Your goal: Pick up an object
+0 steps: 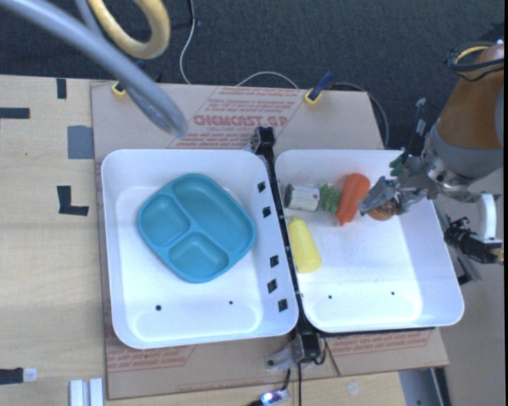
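Here, from above, my end effector [383,200] hangs over the right bin [423,307], just beside the carrot [352,195]; I cannot tell how it is set, and something small and brown blurs beneath it. The carrot lies between that and a green piece [329,197], looking light, stiff and smooth. I'd take it across its thick middle.
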Controlling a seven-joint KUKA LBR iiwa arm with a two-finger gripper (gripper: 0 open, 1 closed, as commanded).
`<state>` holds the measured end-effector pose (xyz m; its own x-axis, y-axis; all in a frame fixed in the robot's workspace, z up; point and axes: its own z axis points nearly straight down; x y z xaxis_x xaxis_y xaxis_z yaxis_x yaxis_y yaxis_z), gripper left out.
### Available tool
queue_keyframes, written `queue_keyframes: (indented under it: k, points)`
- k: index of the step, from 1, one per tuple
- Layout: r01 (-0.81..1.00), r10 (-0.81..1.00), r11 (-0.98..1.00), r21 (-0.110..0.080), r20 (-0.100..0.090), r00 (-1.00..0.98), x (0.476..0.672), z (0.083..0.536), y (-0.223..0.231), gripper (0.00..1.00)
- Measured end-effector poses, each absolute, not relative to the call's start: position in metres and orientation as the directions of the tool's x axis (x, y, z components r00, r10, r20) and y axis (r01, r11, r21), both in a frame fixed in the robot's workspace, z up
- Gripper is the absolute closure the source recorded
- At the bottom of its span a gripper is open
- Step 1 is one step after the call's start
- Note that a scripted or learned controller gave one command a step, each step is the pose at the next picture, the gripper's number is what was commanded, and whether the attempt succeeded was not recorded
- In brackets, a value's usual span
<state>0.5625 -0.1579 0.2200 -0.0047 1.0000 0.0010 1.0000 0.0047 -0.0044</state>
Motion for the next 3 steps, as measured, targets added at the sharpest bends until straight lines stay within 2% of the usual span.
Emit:
queue_keyframes:
  k: [1,2,3]
  points:
    - [1.0,1.0,0.005,-0.005,0.001,-0.005,0.559,0.213,-0.111,1.0]
    - [1.0,1.0,0.007,-0.005,0.001,-0.007,0.563,0.206,-0.049,1.0]
    - [1.0,1.0,0.007,-0.004,0.001,-0.007,0.567,0.208,-0.006,1.0]
